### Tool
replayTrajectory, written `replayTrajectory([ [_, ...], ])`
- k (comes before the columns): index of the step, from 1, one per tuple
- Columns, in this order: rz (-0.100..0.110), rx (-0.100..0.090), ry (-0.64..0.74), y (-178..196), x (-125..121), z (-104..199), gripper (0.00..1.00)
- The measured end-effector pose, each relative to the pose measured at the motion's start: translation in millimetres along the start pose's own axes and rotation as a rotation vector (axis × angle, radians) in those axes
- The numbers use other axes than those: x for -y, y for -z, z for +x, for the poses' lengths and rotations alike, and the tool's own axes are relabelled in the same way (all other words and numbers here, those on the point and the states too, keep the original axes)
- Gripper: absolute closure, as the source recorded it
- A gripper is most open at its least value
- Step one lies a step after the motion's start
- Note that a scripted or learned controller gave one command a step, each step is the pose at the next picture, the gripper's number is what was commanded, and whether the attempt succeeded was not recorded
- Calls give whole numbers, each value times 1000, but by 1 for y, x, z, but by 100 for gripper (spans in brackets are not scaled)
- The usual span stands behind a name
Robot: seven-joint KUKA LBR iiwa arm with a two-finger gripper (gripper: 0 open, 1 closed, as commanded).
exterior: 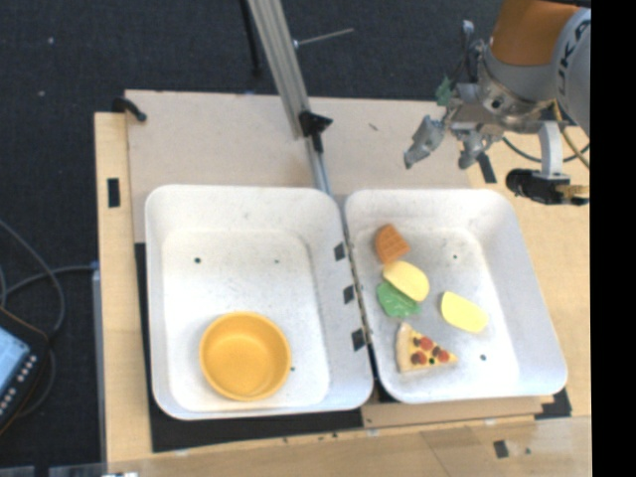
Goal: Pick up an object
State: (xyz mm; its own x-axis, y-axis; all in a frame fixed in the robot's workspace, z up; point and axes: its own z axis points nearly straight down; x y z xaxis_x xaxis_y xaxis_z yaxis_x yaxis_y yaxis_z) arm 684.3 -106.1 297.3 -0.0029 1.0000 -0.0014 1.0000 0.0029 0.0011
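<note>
The right bin [517, 266] holds a brown-orange toy [391, 241], a pale yellow piece [406, 279] lying partly over a green piece [397, 302], a yellow oval [463, 312] and a pizza slice [423, 350]. A yellow bowl [244, 355] sits in the near part of the left bin [179, 217]. My gripper [445, 153] hangs above the bench beyond the right bin's far rim. Its fingers are spread open with nothing between them.
A slanted aluminium post [283, 58] rises from the bench behind the seam between the two bins. Bare wooden bench [219, 137] lies behind the bins. Dark floor surrounds the bench.
</note>
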Motion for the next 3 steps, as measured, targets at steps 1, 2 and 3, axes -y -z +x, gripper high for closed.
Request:
replayTrajectory([
  [1, 0, 1, 0, 0, 0, 0, 0],
  [2, 4, 1, -3, -42, 2, -4, 0],
  [3, 6, 0, -2, -100, 6, 3, 0],
])
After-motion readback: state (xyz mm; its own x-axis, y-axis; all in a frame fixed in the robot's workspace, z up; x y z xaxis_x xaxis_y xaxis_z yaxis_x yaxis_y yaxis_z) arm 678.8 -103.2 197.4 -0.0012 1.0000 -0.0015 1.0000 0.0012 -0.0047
